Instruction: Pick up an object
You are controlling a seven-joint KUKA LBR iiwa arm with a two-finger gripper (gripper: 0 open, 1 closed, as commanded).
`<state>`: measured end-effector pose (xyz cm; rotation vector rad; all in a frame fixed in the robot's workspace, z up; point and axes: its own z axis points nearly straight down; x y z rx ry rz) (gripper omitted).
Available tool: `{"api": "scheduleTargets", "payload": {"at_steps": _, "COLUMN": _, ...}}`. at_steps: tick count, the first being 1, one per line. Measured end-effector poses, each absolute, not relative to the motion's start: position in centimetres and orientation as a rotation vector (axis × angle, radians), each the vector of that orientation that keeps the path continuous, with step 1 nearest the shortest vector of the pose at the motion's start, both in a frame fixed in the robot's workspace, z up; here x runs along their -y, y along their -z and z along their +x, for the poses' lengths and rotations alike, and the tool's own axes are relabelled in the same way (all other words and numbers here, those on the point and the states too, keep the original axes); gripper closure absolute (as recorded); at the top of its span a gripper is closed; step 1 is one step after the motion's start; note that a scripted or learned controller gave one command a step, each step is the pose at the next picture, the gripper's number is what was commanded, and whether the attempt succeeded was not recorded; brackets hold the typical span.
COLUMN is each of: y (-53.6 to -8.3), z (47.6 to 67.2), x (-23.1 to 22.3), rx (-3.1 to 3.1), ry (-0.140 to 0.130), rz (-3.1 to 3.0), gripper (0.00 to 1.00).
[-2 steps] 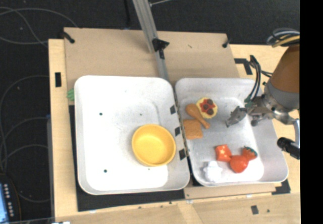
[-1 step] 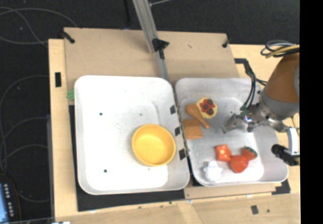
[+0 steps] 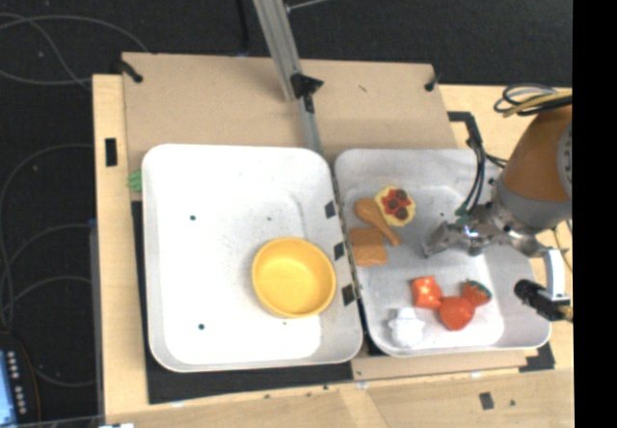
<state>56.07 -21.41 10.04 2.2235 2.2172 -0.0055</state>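
You had the arm (image 3: 540, 171) reaching in from the right over the right bin (image 3: 439, 175), orange band up top. Pincer (image 3: 445, 238) sat low over the bin's middle, just right of the food items; its state I couldn't tell, fingers too blurred and dark. Nothing visibly pinched.

Objs in the right bin: a small tart w/ red topping (image 3: 395, 205) toward the far-left part, a wooden spoon-like piece (image 3: 374, 218) touching it on the left, a brown bread-like block (image 3: 367, 247) just nearer. Toward the near edge: a red block (image 3: 426, 292), a strawberry (image 3: 461, 308) right of it, a white lump (image 3: 407, 327) near the front wall.

Left bin (image 3: 212, 195) held a yellow bowl (image 3: 293, 277), upright, near its right wall. Both bins sat side by side on the desk (image 3: 222, 98).
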Motion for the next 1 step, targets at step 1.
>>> {"api": "scheduleTargets", "payload": {"at_steps": 1, "y": -11.23, "z": 56.19, "x": 21.45, "rx": -2.212, "ry": 0.0, "rz": 2.224, "gripper": 1.0}}
